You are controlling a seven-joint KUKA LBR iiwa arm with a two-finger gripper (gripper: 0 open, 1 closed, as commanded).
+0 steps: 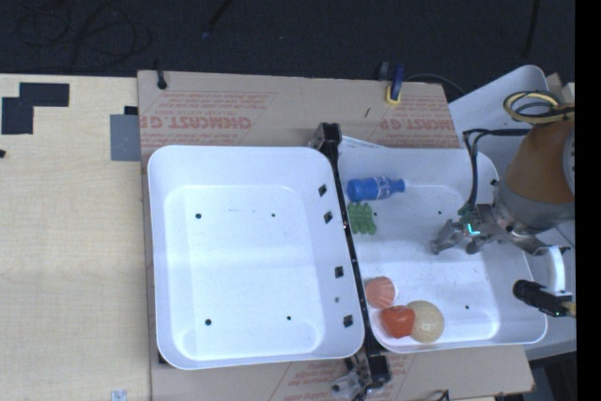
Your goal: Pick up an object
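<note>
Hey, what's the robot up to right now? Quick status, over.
Gripper low in the right bin, nothing between its fingers. Blue bottle, green toy, three round pieces lie apart from it. Path clear.

Orange-banded grey arm, metallic claw, small teal light, black cables

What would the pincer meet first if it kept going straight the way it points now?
Probably bare floor of the right white plastic bin; the pincer points left and down. Further along lies the small green ridged toy. Depth is unclear.
</note>
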